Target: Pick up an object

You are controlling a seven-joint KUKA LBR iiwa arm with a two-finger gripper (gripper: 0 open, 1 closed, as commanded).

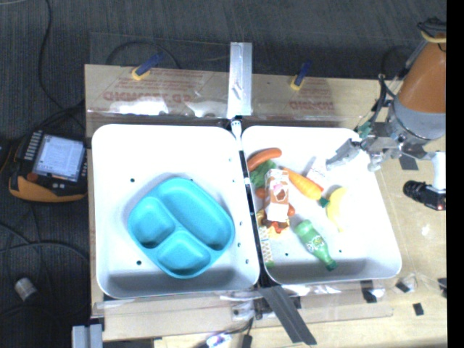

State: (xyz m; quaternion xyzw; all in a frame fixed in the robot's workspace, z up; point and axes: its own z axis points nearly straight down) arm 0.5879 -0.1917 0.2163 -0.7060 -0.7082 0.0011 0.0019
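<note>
Slanted overhead view of both bins (109, 194)

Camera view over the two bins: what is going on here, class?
A grey and orange robot arm reaches in over the right bin, its pincer near the bin's upper right, holding nothing. Toy food lies below: a sausage, carrot, banana, green bottle. The left bin holds a blue divided tray.

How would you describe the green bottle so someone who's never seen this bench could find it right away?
Look at the right bin, the one crowded with toy food, not the left bin with the blue tray. Go to its near edge, below the banana and carrot. The bottle lies on its side there, the only green, long-necked item among orange, yellow and red ones.
</note>
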